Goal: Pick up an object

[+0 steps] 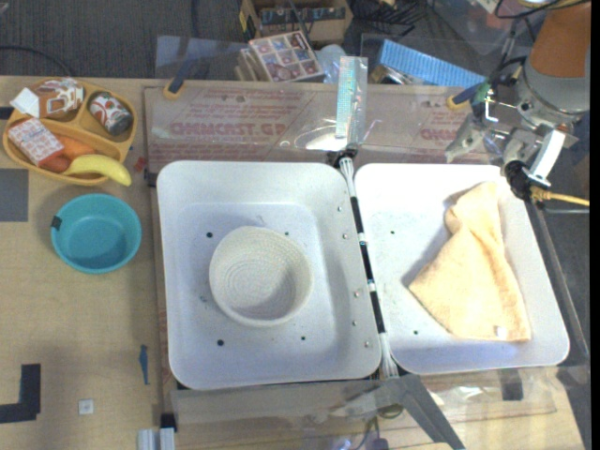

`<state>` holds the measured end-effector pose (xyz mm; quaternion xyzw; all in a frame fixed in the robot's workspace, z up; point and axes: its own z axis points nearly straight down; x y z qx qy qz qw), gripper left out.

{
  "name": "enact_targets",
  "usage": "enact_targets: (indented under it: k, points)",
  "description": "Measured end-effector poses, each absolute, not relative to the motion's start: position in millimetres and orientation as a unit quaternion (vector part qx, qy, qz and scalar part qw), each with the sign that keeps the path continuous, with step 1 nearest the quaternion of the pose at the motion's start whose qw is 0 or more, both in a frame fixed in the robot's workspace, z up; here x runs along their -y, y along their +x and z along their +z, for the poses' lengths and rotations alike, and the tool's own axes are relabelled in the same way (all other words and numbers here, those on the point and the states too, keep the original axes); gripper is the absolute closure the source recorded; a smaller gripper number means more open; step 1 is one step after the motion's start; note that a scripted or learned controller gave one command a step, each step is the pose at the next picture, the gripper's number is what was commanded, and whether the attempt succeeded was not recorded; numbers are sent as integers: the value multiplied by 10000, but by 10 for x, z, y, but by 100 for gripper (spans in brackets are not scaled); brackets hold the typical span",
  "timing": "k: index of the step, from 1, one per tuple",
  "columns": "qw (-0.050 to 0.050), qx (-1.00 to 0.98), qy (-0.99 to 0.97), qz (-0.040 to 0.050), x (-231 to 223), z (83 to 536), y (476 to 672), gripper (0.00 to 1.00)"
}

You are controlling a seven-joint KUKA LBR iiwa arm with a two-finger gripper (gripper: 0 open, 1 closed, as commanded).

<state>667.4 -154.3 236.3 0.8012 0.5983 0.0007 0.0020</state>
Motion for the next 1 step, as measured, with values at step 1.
enact_targets:
  k: [1]
  points:
    - [-9, -6885, 7253, -4, 1401, 1395, 6412, 0]
